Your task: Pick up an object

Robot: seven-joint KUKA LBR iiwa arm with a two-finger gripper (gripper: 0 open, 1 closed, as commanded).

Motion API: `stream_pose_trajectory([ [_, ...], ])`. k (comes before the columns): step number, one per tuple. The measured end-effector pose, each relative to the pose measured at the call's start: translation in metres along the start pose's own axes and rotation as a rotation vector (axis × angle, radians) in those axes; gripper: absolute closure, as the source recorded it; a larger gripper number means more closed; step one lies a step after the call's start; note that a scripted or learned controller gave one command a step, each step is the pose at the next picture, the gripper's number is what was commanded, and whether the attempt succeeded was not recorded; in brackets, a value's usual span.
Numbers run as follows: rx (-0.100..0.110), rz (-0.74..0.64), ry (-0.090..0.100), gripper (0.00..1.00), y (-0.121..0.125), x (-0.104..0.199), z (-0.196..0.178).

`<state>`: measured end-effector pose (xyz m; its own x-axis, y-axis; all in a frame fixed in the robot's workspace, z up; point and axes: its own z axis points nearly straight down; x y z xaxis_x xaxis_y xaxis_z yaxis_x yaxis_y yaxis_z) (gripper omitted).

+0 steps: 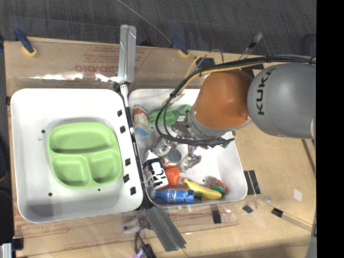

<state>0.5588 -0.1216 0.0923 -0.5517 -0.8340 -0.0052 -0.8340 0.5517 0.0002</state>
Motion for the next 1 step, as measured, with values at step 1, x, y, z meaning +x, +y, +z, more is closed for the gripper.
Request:
stream_pose_trajectory([
  [1, 0.004, -0.027, 0.003, 0.00, 0.0265, 0.0082, -0.0008],
])
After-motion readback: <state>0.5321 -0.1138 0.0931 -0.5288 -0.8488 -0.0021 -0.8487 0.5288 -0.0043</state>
